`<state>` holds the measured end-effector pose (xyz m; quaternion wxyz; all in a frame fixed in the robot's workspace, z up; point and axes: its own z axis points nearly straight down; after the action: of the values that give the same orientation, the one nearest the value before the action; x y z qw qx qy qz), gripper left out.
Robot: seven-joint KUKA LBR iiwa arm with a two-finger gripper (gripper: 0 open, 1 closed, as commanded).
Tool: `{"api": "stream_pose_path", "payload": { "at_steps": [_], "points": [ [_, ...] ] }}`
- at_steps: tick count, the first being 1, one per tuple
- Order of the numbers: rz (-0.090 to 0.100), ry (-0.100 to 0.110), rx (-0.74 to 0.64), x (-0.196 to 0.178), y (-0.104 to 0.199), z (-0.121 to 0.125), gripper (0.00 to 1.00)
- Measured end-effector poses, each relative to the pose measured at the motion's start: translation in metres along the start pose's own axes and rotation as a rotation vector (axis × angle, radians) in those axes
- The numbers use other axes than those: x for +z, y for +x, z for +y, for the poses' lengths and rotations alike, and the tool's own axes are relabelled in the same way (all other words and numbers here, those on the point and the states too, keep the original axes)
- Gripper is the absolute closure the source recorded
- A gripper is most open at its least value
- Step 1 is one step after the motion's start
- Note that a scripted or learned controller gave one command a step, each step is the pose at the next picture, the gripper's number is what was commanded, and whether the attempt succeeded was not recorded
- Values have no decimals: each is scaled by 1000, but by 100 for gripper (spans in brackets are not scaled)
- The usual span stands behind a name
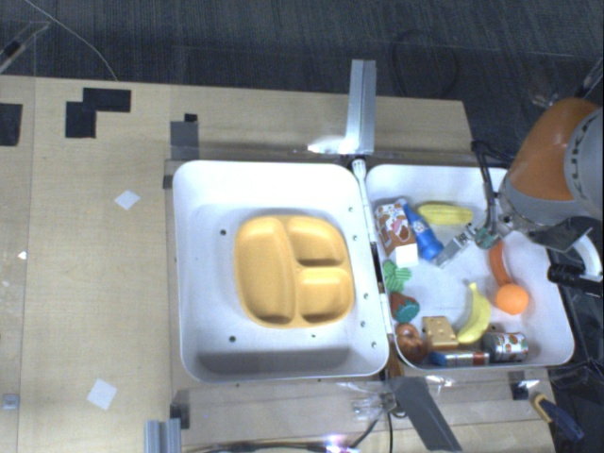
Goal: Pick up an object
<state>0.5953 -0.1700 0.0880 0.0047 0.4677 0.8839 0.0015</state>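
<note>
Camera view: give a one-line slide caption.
Pincer hovers in the toy-filled right bin; a yellow tray sits in the left bin.

I have one fixed camera, mounted high above the counter and looking down at a slight slant. It sits far enough back to take in both white bins: the left bin near centre, the right bin toward the right edge, dark floor along the top.
</note>
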Motion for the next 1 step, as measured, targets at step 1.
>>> {"api": "stream_pose_path", "payload": {
  "at_steps": [1],
  "points": [
    [9,-4,274,0,-21,-15,0]
  ]
}}
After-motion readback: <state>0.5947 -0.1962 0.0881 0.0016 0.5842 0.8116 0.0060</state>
